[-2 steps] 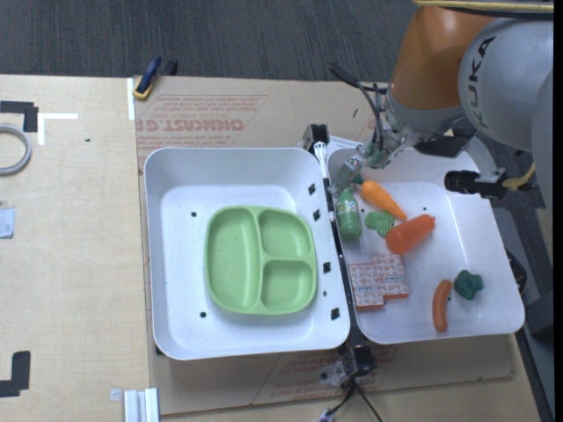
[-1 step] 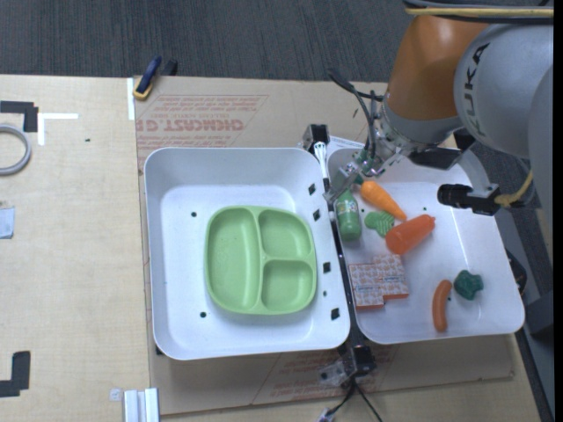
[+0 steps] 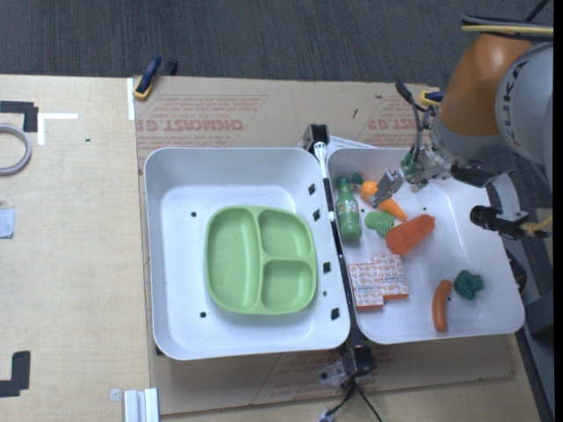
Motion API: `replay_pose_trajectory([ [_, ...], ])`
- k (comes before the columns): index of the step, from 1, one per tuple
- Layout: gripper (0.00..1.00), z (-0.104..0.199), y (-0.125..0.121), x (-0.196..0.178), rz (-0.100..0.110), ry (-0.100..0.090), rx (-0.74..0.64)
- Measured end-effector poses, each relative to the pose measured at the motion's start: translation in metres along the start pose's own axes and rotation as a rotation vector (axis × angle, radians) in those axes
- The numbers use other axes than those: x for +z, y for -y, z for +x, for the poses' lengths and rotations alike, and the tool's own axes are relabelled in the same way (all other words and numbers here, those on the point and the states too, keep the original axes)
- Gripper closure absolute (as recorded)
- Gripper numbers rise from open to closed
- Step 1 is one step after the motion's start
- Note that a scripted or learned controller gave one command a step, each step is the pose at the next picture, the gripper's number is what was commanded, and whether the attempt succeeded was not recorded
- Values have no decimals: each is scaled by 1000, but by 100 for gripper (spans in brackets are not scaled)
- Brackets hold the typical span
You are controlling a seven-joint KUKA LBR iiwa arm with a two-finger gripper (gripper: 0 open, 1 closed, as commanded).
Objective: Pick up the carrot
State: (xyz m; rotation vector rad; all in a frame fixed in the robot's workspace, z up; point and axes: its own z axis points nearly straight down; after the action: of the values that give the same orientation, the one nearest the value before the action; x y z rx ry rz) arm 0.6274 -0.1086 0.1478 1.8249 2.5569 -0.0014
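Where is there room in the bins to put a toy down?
The left bin has bare floor all around the green plate, widest by its left wall. In the right bin, there's bare floor near its front wall, between the cracker box and the hot dog. It's crowded near the green bottle, carrot and gripper.

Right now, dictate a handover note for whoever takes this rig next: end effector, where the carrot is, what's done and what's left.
End effector: low over the back left part of the right bin, tip beside the small orange pieces; whether it is open or shut cannot be told.
Carrot: lying in the right bin, just in front of the end effector, next to a green leafy piece and near the green bottle.
Done: arm brought in over the right bin.
Left: grasp the carrot and lift it; nothing is seen between the fingers.
The left bin has a green divided plate.
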Motion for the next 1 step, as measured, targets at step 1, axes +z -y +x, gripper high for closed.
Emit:
replay_pose_trajectory([
  [1, 0, 5, 5, 55, 1, 4, 39],
])
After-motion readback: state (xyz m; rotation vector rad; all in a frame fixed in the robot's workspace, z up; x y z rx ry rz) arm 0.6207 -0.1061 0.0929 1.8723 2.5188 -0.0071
